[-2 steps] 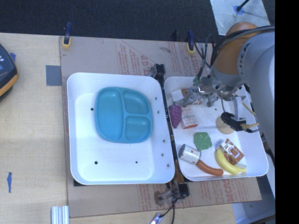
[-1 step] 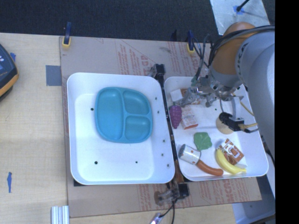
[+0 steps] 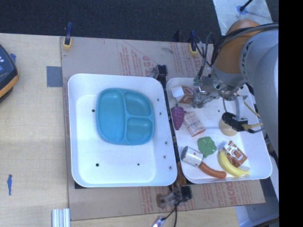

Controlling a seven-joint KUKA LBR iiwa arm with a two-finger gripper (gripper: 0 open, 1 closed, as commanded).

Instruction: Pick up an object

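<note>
Wooden counter seen from above at a slant, with a sheet of cardboard clamped on it and dark carpet beyond its far edge. Two shallow white bins sit side by side on the cardboard, touching along their inner edges. Left bin holds a blue divided plate, lying flat towards its far side.

Right bin holds a scatter of small things. A brown packet lies at its far left corner. Just nearer the camera is a bunch of purple grapes, with a pale sachet beside it. Towards the near edge lie a green lump, a silver can on its side, a carrot, a banana and a snack bag touching the banana.

A grey arm with an orange band comes in from the right. Its tool is low over the far end of the right bin, just beside the brown packet. Whether the tool is open or closed cannot be told from this angle, and nothing can be seen in its hold.

A yellow and black device sits at the counter's left edge
</note>
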